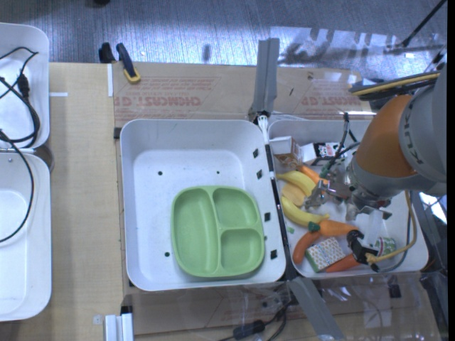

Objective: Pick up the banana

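Observation:
Two yellow bananas lie in the right bin (419, 258), against its left wall: one banana (296, 181) higher up and a second, curved banana (297, 212) just below it. My gripper (318, 196) reaches in from the right, under the orange-banded wrist (380, 144). It hangs low between the two bananas, close to their right ends. I cannot make out whether it touches either one.
Orange carrots (339, 227) and a speckled packet (325, 253) lie below the bananas. A small white box (284, 148) and a dark packet (327, 150) sit at the bin's far end. The left bin (142, 190) holds a green divided plate (217, 231).

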{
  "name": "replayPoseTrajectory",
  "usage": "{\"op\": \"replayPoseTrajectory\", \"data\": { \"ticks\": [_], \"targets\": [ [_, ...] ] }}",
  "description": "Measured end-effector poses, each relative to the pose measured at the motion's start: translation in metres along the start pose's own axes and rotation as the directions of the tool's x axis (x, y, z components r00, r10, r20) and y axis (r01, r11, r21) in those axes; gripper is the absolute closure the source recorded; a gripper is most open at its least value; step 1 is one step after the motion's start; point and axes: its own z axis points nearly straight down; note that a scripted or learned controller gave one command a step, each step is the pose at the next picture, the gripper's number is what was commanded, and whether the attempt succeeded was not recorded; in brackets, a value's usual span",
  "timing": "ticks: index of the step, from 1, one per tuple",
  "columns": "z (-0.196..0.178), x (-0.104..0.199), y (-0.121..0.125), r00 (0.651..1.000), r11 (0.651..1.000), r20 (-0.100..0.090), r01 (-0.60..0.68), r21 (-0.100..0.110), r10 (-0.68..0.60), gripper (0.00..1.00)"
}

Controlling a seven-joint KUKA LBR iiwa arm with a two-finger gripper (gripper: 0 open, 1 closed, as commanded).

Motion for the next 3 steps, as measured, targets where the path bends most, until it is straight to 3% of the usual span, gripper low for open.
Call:
{"op": "replayPoseTrajectory", "data": {
  "ticks": [1,2,3],
  "targets": [
    [0.000,0.017,0.028,0.998,0.998,0.000,-0.065,-0.001,0.065,0.00],
    [0.000,0.027,0.063,0.998,0.998,0.003,0.069,0.004,-0.069,0.00],
    [-0.009,0.027,0.063,0.997,0.997,0.003,0.071,0.005,-0.071,1.00]
  ]
}}
